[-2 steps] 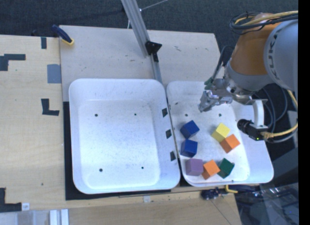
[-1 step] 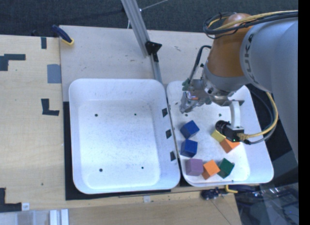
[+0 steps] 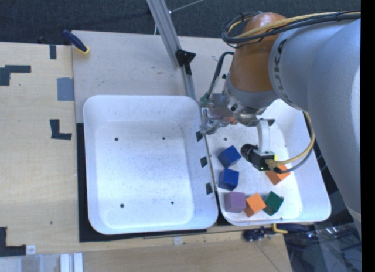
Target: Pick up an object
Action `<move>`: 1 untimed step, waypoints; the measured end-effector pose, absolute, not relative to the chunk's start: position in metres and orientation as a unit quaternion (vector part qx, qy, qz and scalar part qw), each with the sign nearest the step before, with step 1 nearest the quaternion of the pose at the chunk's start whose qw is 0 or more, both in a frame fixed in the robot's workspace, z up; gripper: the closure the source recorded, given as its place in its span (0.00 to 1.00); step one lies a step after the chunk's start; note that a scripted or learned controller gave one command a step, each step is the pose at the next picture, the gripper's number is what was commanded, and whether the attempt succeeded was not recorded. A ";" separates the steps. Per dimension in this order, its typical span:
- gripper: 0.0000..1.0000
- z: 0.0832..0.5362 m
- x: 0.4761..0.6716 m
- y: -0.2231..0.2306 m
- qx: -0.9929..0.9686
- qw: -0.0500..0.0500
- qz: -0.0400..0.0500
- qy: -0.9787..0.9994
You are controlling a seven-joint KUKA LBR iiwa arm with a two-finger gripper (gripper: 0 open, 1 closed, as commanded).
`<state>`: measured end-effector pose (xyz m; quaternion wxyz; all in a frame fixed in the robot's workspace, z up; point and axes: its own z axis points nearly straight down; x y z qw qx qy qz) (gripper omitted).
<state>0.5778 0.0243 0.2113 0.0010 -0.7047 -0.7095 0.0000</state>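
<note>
Six small blocks lie in the right bin (image 3: 293, 206); two blue cubes (image 3: 229, 156) rest just below the claw (image 3: 218, 118). I cannot tell the claw's state. Nothing appears lifted, so picking remains.

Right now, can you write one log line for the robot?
arm: over right bin | gripper: near its left wall | blocks: two blue, purple | held: nothing seen

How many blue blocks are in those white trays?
2, both in the right tray: one just under the gripper, the other right below it. The arm may hide more.
</note>
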 end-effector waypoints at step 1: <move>1.00 0.222 0.578 0.087 -0.704 0.001 0.000 -0.710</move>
